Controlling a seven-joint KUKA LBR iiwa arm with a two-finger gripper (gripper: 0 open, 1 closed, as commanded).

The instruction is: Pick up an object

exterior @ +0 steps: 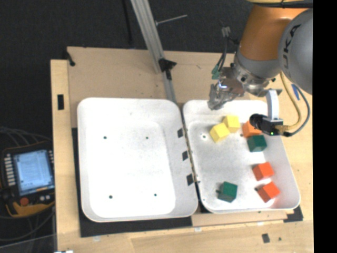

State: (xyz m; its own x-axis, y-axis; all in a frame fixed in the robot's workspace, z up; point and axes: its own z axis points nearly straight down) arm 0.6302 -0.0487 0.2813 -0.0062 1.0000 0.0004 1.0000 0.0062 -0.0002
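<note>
Hovering over right bin's (295, 194) far-left corner, jaws state unclear.
Gripper (216, 100) hung above the bin's far rim, nothing visibly between the jaws; cannot tell if spread or pressed. Two yellow blocks (225, 127) sat touching just near it. Orange block (247, 129) and green block (256, 143) lay by the right wall, two orange blocks (265, 180) toward near-right corner, green block (227, 191) near front rim. Left bin (89, 141) alongside.
</note>
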